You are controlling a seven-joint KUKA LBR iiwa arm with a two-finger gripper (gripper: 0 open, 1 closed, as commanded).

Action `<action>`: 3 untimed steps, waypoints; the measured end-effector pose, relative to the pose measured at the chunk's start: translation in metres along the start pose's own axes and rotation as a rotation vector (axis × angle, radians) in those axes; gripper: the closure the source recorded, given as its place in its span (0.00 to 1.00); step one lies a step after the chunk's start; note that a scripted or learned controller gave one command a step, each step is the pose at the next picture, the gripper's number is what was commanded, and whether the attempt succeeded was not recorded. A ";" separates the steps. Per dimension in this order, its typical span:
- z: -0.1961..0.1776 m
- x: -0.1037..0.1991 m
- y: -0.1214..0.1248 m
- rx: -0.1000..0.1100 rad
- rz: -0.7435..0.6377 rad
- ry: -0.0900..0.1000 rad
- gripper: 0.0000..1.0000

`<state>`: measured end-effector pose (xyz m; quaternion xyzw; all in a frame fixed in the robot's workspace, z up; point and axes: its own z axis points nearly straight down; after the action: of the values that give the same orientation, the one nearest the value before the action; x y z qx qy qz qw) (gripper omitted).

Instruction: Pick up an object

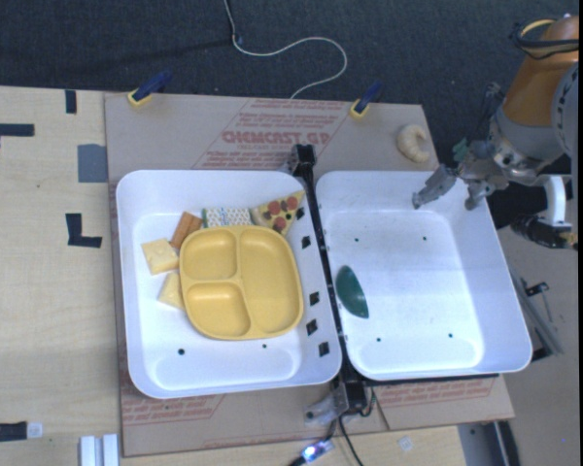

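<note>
Camera view: a small green object (352, 292) is seen lying flat in the right bin (466, 280), by its left wall. It is judged light, thin and maybe slippery, best pinched across its narrow width. The end effector (452, 188) is held spread and empty over the bin's far edge, well apart from the object.

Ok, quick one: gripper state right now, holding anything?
Gripper: open, nothing between its fingers, above the far right corner of the right bin; the dark green object lies apart, near the bin's left wall.
</note>
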<state>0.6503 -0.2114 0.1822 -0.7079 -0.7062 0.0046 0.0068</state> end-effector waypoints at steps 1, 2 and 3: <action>-0.010 0.001 0.003 -0.014 -0.004 -0.003 0.00; 0.050 0.007 0.010 -0.010 -0.005 -0.003 0.00; 0.101 0.008 0.010 -0.013 -0.006 -0.004 0.00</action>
<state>0.6587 -0.2028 0.0812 -0.7059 -0.7083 0.0014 0.0007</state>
